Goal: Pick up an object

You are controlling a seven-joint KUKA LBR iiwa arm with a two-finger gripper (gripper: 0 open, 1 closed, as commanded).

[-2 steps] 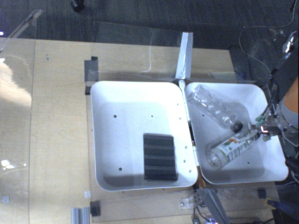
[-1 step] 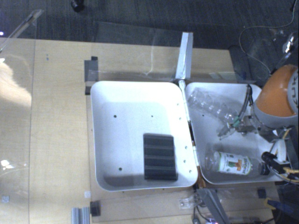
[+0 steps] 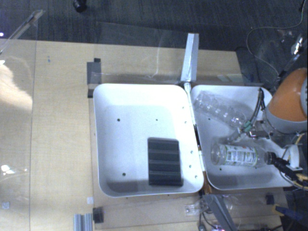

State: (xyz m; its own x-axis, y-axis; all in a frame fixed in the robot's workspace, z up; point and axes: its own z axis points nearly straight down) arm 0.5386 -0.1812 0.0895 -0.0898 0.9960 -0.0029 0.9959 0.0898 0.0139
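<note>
Two clear bottles in right bin; one black block in left bin.

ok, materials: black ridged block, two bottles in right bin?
Black ridged block: matte, no glare, likely rubber or foam; can't tell which. Labelled bottle: clear glossy plastic by the look, with a printed label. Upper bottle: clear, ribbed thin plastic, bin shows through.

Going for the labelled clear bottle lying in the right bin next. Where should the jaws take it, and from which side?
Grip the labelled bottle across its labelled midsection, coming straight down from above. It lies on its side, lengthwise left to right, so the round body offers opposed sides front and back.
</note>
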